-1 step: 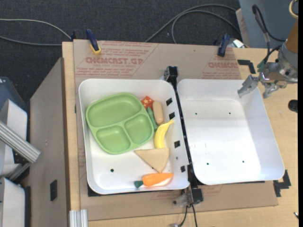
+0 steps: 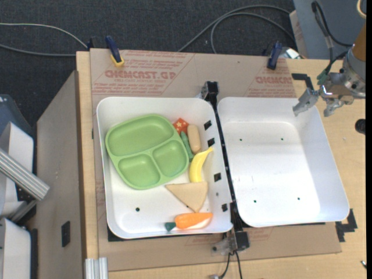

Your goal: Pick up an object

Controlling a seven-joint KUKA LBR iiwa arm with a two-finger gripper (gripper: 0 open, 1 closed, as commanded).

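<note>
Cardboard-covered surface (image 2: 174,68) carries two white bins; cables cross dark carpet (image 2: 145,10) at twelve o'clock. At three o'clock, the claw (image 2: 317,102) hangs with fingers apart, gripping nothing.

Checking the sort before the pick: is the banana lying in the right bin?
No, the banana lies in the left bin, beside the green tray.

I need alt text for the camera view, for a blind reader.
The left bin holds a green divided plate, banana, carrot, hot dog and sandwich wedge. The gripper hovers over the right bin's far right corner.
</note>
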